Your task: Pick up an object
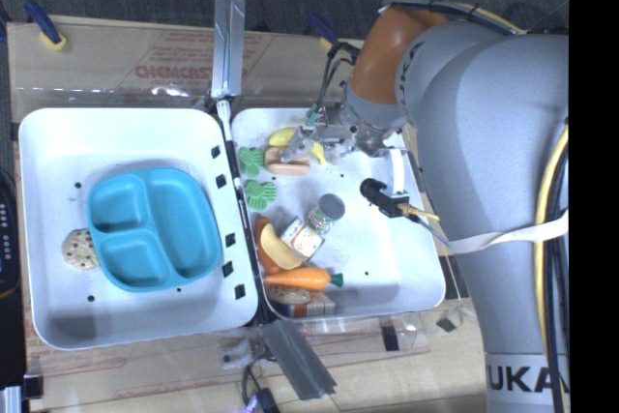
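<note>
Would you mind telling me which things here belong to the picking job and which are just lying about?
Part of the job:
gripper
banana
hot dog
small bottle
carrot
right bin

Just lying about:
blue divided plate
cookie
left bin

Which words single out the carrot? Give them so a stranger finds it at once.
Start at the right white bin. Go to its near edge, where toys crowd the left corner. The carrot lies flat there: long, bright orange, green stub pointing right, just below the small bottle.
</note>
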Action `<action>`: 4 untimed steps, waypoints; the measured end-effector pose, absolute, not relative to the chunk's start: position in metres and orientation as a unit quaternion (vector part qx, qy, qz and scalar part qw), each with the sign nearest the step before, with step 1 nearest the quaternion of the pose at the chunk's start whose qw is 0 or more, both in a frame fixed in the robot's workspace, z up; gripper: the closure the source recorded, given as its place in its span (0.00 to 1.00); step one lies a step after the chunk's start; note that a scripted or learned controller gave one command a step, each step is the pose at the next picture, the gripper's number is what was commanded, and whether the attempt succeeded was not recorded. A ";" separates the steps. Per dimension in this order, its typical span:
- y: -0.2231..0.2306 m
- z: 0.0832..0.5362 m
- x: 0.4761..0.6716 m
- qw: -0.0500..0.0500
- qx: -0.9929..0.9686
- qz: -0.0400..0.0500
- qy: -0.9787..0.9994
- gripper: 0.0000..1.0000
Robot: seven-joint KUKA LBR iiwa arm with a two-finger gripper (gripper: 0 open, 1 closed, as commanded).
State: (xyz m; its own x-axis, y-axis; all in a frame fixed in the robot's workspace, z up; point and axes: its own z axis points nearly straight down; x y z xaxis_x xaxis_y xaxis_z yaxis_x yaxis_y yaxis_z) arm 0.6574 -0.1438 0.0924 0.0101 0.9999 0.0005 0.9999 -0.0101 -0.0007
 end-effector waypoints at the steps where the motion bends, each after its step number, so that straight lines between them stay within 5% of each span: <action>1: -0.142 0.104 0.659 0.000 -0.708 -0.001 -0.706 1.00; 2: -0.142 0.103 0.658 0.000 -0.708 0.000 -0.706 0.00; 3: -0.142 0.114 0.659 0.000 -0.707 0.000 -0.707 1.00; 4: -0.142 0.114 0.659 0.000 -0.707 0.000 -0.708 0.00</action>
State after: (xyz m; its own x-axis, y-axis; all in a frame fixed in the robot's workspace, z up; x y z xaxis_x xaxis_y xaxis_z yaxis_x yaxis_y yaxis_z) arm 0.6589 -0.1416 0.1138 -0.0015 1.0000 0.0003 1.0000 0.0015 0.0002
